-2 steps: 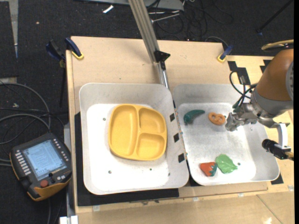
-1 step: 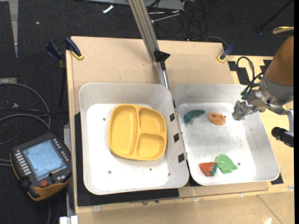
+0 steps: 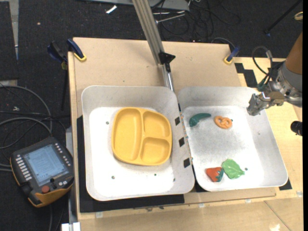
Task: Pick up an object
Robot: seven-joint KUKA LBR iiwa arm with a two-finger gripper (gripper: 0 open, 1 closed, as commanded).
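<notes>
The jaws (image 3: 255, 105) hang over the upper right edge of the right bin (image 3: 269, 143), and from this slant I cannot tell how they are set; nothing shows in them.

4 small things lie in that bin, any of which would serve. Closest, just to the left of the jaws, is an orange pretzel-shaped toy (image 3: 223, 122). Further left, near the bin's inner edge, lies a dark green curved piece (image 3: 198, 119). Well below and a little left of the jaws, near the bin's front, a light green leaf-like piece (image 3: 233, 169) touches a red piece (image 3: 214, 174) on its left.

All 4 look like light play food, probably plastic or rubber, so weight should be no trouble. The pretzel is low and flat with holes; I judge a grip across its outer loops best, since a flat thing can slip out from under the tips. The dark green piece is narrow and should take a pinch across its middle. The red and light green pair sit too close together for a clean hold on 1 alone.

The bins are shallow, white and speckled, with low rims. The left bin (image 3: 96, 129), far left of the jaws, carries a yellow divided plate (image 3: 142, 136). The bench (image 3: 120, 66) is bare board, clamped at its corners. The pretzel has open floor all round it.
</notes>
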